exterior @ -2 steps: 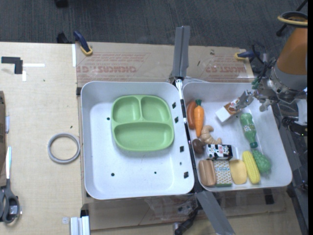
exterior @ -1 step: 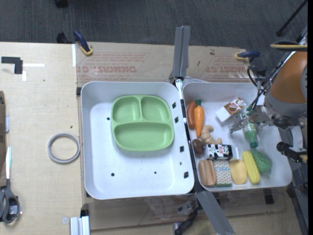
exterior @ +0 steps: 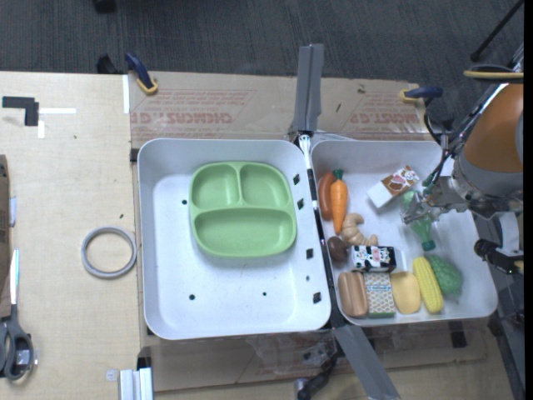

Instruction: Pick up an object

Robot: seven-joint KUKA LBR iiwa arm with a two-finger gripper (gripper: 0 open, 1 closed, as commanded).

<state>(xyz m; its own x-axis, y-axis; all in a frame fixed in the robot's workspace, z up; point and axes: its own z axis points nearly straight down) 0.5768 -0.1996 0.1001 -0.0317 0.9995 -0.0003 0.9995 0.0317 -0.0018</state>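
My gripper (exterior: pixel 420 209) is low in the right bin (exterior: pixel 475 311), at its right side. It sits directly over a small green bottle (exterior: pixel 426 233), whose body runs down from under the gripper to a teal cap. A red-and-white snack packet (exterior: pixel 395 186) lies just to the gripper's upper left. Other toy foods in this bin are a carrot (exterior: pixel 338 200), a mushroom (exterior: pixel 353 227), a milk carton (exterior: pixel 372 258), a hot dog (exterior: pixel 352 293), a cracker pack (exterior: pixel 379 294), a yellow block (exterior: pixel 405 293), a corn cob (exterior: pixel 428 283) and a green leafy piece (exterior: pixel 448 275).
The left bin (exterior: pixel 166 290) holds a green divided plate (exterior: pixel 242 209). A divider wall (exterior: pixel 308 223) separates the bins. On the bench to the left lie a tape ring (exterior: pixel 109 251) and scissors (exterior: pixel 15 340). The arm's orange band (exterior: pixel 498 132) stands over the bin's right edge.
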